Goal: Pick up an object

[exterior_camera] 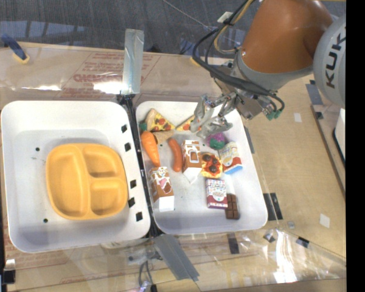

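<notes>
The right bin (249, 212) holds several toy foods: a pizza slice (158, 121), a carrot (150, 148), a sausage (176, 154), a purple grape bunch (217, 141), small cartons (162, 184) and a chocolate bar (232, 206). My gripper (208, 118) hangs over the bin's back edge, just above the grapes and right of the pizza slice. Its metal fingers point down and nothing shows between them.
The left bin (18, 224) carries a yellow divided plate (85, 180). Another carton (216, 193) and a small milk box (230, 157) lie at the right bin's right side. Cables loop from the arm above the gripper.
</notes>
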Motion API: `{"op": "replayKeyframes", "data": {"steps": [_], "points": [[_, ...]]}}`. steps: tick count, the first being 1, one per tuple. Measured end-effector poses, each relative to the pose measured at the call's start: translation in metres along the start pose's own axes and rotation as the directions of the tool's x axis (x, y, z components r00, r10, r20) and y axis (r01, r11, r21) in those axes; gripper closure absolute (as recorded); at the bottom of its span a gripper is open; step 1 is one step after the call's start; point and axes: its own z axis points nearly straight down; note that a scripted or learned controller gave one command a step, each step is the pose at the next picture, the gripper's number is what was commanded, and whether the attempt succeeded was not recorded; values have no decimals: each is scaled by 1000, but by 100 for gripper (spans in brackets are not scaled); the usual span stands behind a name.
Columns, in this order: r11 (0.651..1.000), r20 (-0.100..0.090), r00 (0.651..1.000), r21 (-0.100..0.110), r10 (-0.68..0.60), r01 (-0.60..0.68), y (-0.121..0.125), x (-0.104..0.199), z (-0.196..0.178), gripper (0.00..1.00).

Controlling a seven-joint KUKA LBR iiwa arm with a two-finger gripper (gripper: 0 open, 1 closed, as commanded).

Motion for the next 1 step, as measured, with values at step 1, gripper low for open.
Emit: {"op": "replayKeyframes", "data": {"steps": [1], "points": [[994, -5, 994, -5, 106, -106, 80, 9, 24, 100]]}}
